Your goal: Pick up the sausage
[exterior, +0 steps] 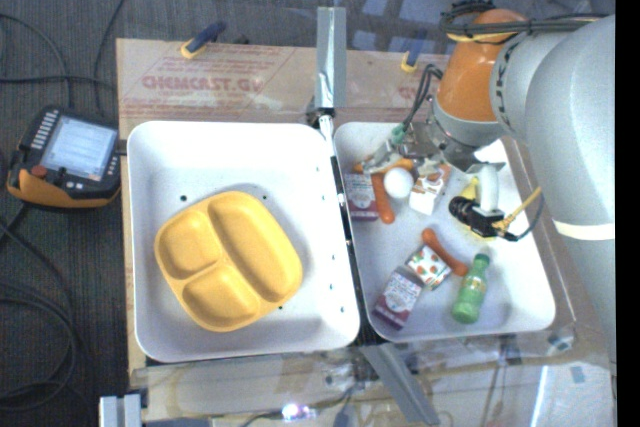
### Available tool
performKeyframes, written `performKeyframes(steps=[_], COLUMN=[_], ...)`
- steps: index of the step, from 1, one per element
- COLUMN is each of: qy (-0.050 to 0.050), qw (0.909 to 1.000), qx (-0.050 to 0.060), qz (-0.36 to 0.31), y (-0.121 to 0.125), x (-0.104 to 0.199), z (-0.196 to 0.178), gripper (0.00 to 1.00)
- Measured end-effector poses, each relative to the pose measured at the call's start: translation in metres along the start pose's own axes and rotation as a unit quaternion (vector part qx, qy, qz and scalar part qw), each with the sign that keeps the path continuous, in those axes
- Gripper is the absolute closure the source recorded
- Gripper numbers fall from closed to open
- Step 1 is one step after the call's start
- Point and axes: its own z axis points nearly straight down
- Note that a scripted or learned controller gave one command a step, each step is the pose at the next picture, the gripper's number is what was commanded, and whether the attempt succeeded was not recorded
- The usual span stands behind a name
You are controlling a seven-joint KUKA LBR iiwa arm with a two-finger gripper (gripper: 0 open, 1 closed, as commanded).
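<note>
Approach step, by my reading: gripper [400,155] hovers over clutter at right bin's [530,315] top; jaw state I cannot tell. Sausage [384,198] lies just below, beside an egg [398,182]; next move calls for a descent onto it.

One camera, fixed above my surface [200,75], looking down at slant. Both white bins in frame: left bin [160,155], right bin [530,300]. My arm [560,105] enters from right, close under lens. Floor along top.
</note>
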Motion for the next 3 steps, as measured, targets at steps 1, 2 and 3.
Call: performKeyframes(steps=[1, 2, 3], qy=[0.006, 0.006, 0.013], qw=[0.9994, 0.9994, 0.9752], qx=[0.01, 0.009, 0.026], qz=[-0.032, -0.032, -0.219], y=[-0.022, -0.02, 0.003], x=[-0.003, -0.003, 0.061], z=[0.01, -0.002, -0.143], gripper=[0.0, 1.0, 1.0])
